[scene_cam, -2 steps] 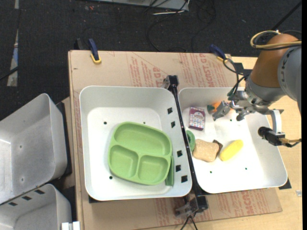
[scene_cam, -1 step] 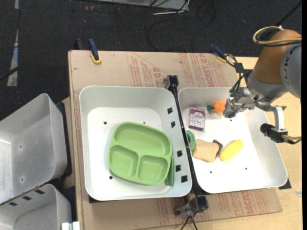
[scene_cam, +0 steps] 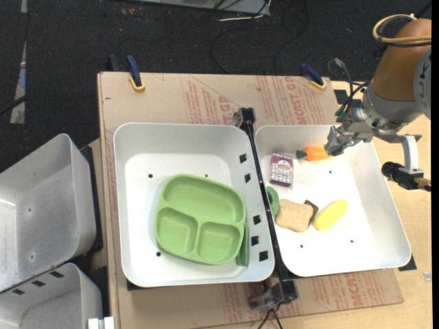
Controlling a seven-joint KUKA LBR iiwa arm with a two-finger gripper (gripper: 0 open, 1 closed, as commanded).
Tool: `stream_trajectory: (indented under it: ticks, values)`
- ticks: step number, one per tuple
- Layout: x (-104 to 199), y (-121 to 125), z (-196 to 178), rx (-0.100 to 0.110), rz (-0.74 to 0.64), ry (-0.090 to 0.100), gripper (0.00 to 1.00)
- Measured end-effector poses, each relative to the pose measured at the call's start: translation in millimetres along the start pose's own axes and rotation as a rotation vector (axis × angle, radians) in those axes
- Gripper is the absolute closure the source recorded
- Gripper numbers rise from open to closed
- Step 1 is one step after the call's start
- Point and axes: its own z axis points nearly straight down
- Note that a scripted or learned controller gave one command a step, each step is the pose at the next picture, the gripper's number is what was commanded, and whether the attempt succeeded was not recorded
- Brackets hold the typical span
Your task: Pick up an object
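White bins are sitting side by side on the desk: the left bin [scene_cam: 130, 142] is holding a green tray [scene_cam: 200, 219]; the right bin [scene_cam: 384, 245] is holding a carrot [scene_cam: 316, 153], small box [scene_cam: 281, 169], bread slice [scene_cam: 295, 216] and lemon [scene_cam: 330, 214]. Print on the box is unreadable. The jaws [scene_cam: 337, 142] are hovering beside the carrot; I cannot tell whether they are apart

In the right bin [scene_cam: 384, 204], bare floor lies open from four to six o'clock. A purple carton [scene_cam: 281, 169], bread slice [scene_cam: 295, 215] and yellow piece [scene_cam: 330, 214] crowd its nine-o'clock side; an orange piece [scene_cam: 315, 153] blocks eleven. The green tray [scene_cam: 200, 219] covers most of the left bin [scene_cam: 137, 156], leaving its twelve-o'clock strip free.
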Motion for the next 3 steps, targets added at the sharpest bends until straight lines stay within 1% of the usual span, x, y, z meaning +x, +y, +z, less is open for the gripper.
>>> stream_trajectory:
  ticks: [1, 2, 3]
  values:
    - [0, 1, -9, 0.003, 0.001, 0.001, 1.0]
    - [52, -23, -6, 0.009, -0.003, 0.003, 1.0]
    - [96, -42, -20, 0.008, -0.003, 0.004, 1.0]
